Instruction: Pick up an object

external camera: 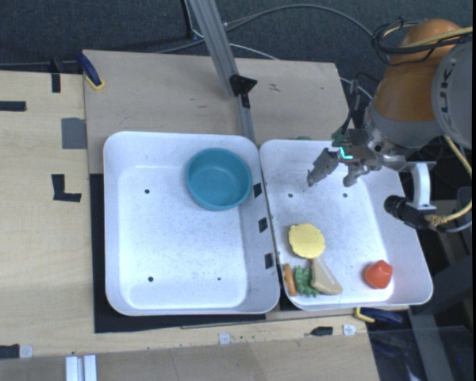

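While the two-finger gripper (334,175) hangs spread open and empty, the round yellow plastic disc (307,240) looks light, stiff and slick. Pinching across its rim seems safest.

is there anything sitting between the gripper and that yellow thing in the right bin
Nothing visible does. The gripper hangs over the far part of the right bin, and bare bin floor lies between it and the yellow object. The carrot and red object sit nearer the camera, off that line.
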`<state>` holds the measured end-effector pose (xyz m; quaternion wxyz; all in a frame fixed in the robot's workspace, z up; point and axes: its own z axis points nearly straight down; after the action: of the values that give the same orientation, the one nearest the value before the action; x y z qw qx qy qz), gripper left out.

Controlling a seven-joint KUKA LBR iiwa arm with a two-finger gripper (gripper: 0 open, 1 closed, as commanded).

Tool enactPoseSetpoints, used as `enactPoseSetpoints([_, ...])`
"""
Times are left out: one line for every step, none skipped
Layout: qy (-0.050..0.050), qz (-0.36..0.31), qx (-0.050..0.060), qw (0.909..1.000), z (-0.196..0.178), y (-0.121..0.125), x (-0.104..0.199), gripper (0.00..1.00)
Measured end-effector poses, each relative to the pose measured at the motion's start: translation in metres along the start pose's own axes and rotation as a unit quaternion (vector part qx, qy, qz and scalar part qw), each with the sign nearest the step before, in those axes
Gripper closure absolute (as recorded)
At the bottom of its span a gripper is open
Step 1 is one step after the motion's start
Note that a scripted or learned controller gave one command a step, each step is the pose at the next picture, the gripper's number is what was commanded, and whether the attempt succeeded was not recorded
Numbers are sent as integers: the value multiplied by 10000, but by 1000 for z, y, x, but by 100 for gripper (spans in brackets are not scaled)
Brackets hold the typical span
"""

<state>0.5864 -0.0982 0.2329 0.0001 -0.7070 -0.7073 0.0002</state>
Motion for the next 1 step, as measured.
enactPoseSetpoints([0, 0, 1, 10000, 0, 0, 0, 0])
